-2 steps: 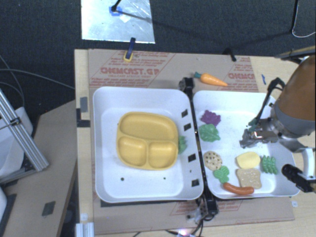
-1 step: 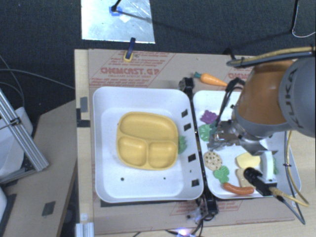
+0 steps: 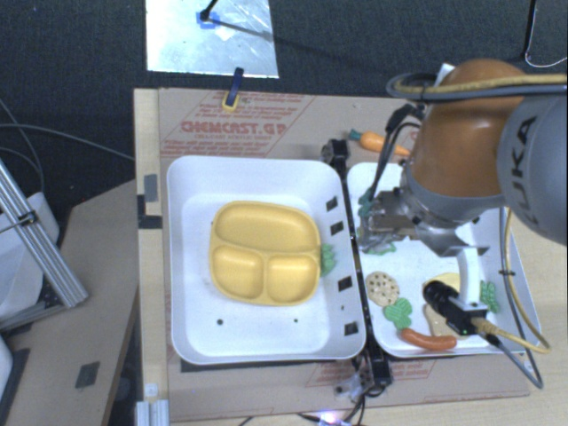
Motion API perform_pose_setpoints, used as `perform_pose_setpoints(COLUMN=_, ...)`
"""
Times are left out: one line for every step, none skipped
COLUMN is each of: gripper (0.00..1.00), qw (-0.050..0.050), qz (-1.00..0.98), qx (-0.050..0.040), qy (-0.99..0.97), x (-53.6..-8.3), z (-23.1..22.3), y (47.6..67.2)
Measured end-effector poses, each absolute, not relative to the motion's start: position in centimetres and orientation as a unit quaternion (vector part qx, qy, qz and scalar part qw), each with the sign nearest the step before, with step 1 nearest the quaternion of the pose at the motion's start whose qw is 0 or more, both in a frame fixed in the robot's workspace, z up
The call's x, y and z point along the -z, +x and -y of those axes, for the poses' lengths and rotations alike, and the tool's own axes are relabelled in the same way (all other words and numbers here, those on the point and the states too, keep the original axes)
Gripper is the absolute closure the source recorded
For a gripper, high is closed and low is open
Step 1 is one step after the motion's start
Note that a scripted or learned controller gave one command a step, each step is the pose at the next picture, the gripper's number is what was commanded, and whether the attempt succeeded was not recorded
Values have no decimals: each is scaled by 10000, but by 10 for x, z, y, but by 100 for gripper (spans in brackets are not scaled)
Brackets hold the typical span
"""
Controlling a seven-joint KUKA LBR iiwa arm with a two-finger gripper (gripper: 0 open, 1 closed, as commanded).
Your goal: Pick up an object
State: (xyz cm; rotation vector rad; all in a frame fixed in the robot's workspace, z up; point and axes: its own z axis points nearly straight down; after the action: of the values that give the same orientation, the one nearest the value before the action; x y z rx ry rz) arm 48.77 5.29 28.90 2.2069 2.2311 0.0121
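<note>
My gripper point(image 3: 382, 231) hangs low over the left part of the right bin point(image 3: 417, 264), under the big grey and orange wrist. The wrist hides what lies directly under the gripper. A small green piece point(image 3: 365, 204) peeks out at its upper left. Nearer the front of the bin lie a speckled round cookie point(image 3: 382, 287), a green leafy toy point(image 3: 399, 311) and a red-orange sausage point(image 3: 428, 339). An orange carrot point(image 3: 379, 140) lies at the bin's far edge. Another green piece point(image 3: 489, 295) sits by the right wall.
The left bin point(image 3: 191, 238) holds a yellow divided plate point(image 3: 264, 252), with a small green piece point(image 3: 328, 258) at the plate's right edge. Black clips run along the wall between the two bins. A pale yellow thing point(image 3: 449, 281) shows partly beside the arm.
</note>
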Motion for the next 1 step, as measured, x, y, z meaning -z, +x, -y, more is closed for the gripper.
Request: perform_pose_setpoints(gripper=100, qw=15, qz=-7072, qx=-15, qy=7070, x=-306, z=-31, y=487)
